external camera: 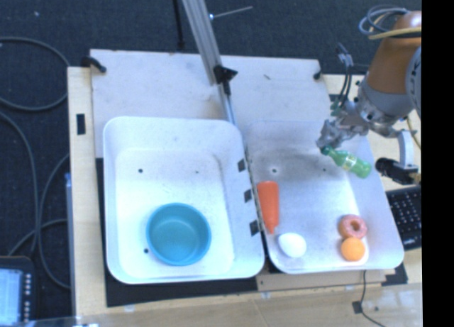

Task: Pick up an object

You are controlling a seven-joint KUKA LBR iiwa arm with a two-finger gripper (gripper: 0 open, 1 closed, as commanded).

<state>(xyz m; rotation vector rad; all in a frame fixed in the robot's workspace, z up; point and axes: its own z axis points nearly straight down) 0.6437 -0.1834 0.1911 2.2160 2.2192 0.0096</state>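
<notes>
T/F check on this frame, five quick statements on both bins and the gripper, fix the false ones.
1. The blue bowl sits in the left bin. True.
2. The carrot lies in the left bin. False: right bin, by its left wall.
3. The gripper is at the green bottle. True.
4. The orange touches the white egg. False: they are apart.
5. The doughnut sits just above the orange. True.
</notes>
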